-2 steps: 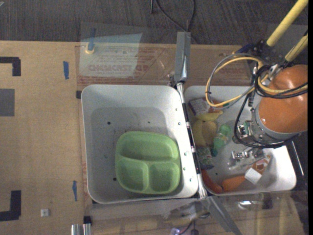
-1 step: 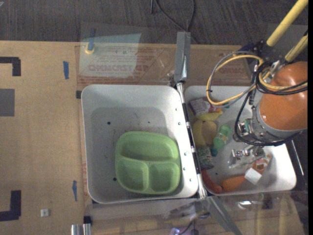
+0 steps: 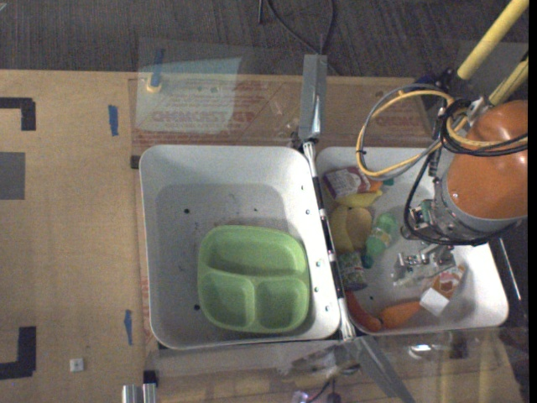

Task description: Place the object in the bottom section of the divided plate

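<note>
One plate (image 3: 252, 280) with three sections in left bin (image 3: 168, 191); hand (image 3: 424, 263) over right bin (image 3: 487, 305), grip state indiscernible.

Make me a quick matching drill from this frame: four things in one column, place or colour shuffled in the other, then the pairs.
Things:
1. divided plate
2. carrot
3. banana
4. gripper

Descriptions:
A. yellow, against the right bin's left wall
B. green, lying in the left bin
C. orange, near the right bin's front edge
D. over the middle of the right bin

Pairs: 1-B, 2-C, 3-A, 4-D
</note>
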Controlling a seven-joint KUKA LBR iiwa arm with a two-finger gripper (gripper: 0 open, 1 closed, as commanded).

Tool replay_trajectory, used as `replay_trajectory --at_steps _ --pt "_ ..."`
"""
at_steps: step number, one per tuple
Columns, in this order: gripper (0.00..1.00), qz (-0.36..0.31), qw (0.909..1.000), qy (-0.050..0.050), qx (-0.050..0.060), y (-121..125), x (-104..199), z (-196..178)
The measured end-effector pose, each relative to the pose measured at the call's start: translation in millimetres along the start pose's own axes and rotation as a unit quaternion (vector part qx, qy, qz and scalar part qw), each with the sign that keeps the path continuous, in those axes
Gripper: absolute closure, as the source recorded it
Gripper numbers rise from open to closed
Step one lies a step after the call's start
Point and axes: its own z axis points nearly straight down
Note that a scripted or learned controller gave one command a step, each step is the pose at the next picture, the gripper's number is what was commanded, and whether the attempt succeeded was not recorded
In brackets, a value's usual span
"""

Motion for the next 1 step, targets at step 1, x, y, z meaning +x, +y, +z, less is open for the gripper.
replay_trajectory --at_steps 1 --pt "1.00 0.146 0.9892 0.006 0.004 3.5 -8.8 -64.1"
